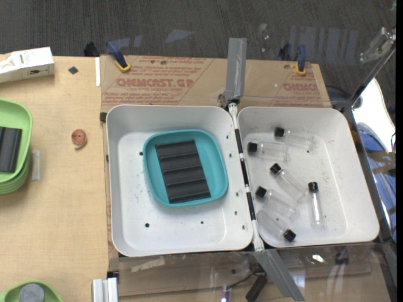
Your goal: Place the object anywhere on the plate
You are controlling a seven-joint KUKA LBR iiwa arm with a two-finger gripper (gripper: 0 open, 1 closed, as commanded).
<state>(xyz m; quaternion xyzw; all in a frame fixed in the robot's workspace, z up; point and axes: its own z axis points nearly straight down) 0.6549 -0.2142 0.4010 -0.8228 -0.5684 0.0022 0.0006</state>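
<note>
A teal square plate point(151, 162) lies in the left white bin point(126, 219), a little left of its middle. A black ridged insert point(182, 170) rests on the plate. Several clear vials with black caps lie scattered in the right white bin point(352, 225). One vial point(267, 148) is near the bin's left wall, another point(295, 137) is at the back, and a third point(313, 205) stands out toward the right. More vials overlap near the front left corner.
Brown cardboard point(164, 77) runs behind both bins, with a grey post point(236, 68) at the seam. On the wooden bench to the left are a green tray point(19, 121), a small reddish disc point(78, 137) and a white box point(25, 63).
</note>
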